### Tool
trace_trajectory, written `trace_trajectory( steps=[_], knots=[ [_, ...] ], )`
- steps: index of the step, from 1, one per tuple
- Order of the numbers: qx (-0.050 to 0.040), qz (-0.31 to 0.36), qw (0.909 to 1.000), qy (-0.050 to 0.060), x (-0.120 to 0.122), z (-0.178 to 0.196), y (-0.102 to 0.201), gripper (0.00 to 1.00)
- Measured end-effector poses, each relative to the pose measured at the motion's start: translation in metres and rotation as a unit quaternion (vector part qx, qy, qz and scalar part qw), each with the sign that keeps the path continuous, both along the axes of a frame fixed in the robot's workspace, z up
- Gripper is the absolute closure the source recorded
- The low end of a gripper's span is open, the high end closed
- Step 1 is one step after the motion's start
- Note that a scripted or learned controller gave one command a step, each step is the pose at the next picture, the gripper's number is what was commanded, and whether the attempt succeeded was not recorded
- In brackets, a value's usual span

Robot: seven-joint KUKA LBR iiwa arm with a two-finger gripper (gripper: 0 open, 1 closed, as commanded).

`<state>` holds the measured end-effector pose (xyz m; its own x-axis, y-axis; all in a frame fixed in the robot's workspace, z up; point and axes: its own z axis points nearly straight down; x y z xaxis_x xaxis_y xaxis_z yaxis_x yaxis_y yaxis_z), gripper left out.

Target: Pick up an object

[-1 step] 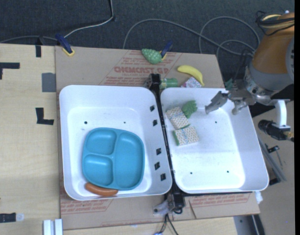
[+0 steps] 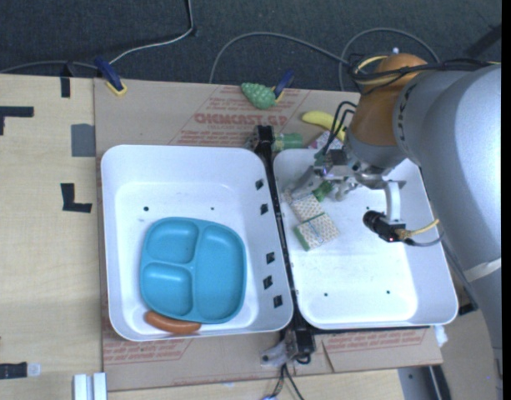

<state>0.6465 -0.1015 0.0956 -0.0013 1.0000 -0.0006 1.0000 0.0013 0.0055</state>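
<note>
My gripper (image 2: 315, 187) reaches down into the upper left part of the right bin (image 2: 380, 302), below the orange band of the arm. A small green item (image 2: 323, 193) shows right at the gripper's tip; whether it is held is unclear. Just below lies a flat green-and-white patterned packet (image 2: 316, 230) on the bin floor, close to the gripper but apart from it. In the left bin (image 2: 126, 173) sits a blue divided plate (image 2: 192, 269), with an orange sausage-shaped toy (image 2: 172, 324) at its lower edge.
A yellow banana (image 2: 320, 120) and a green textured toy (image 2: 257, 95) lie on the cardboard behind the bins. A black divider (image 2: 276, 223) runs between the bins. A black cable end (image 2: 384, 226) hangs over the right bin beside the arm.
</note>
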Motion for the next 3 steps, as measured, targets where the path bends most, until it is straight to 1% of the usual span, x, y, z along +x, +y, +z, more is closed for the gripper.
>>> trace_trajectory(
  steps=[1, 2, 3],
  knots=[
    [0.0021, 0.001, 1.0, 0.0, 0.025, -0.006, -0.009, 0.0],
    [-0.0005, 0.002, 1.0, -0.005, 0.027, 0.007, -0.009, 1.0],
    [-0.0007, 0.002, 1.0, -0.005, 0.027, 0.006, -0.009, 0.0]
  ],
)
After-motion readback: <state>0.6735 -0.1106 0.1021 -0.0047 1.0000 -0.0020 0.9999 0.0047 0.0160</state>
